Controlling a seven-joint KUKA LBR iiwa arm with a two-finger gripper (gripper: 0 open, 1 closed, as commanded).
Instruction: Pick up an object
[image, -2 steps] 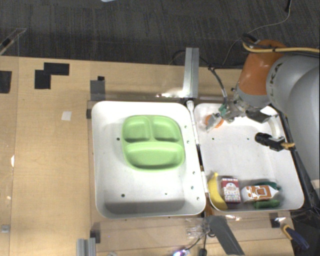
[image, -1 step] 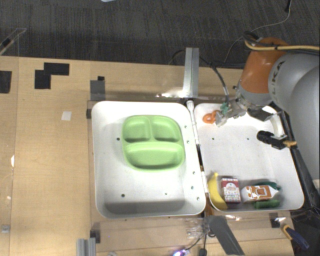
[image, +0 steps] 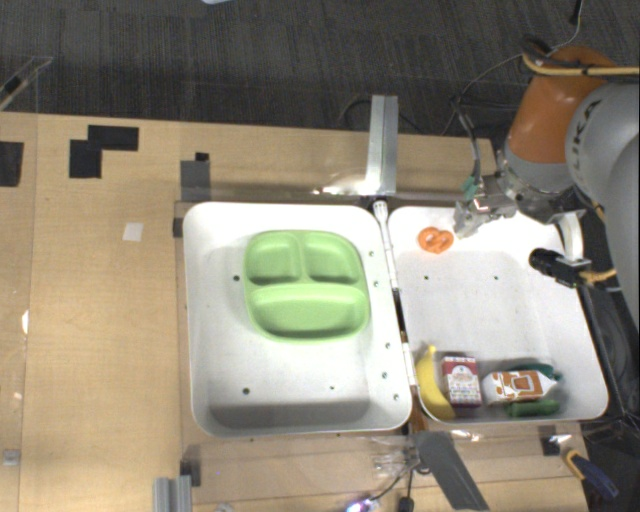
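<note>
Objects for picking lay in the right bin (image: 560, 300), most of them crowded along its near edge: a yellow banana (image: 430, 382) curved at the near left corner, a small red and white carton (image: 459, 381) touching it on the right, then a brown and white carton (image: 516, 384) lying on its side, with a green item (image: 532, 407) tucked just under that one against the near wall. The middle of that bin's floor was bare white. Farther back, near the far left corner, sat a small orange piece (image: 434, 239), well apart from the near group. Just beside it to the right hung the gripper (image: 466, 222), low over the far edge of the bin, below the grey arm (image: 600, 120) with its orange band; nothing showed between its tips, and whether they were spread or pressed together I cannot tell. In the left bin (image: 210, 330) a green divided plate (image: 303, 283) lay flat, toward the far right part, with three compartments facing up.
</note>
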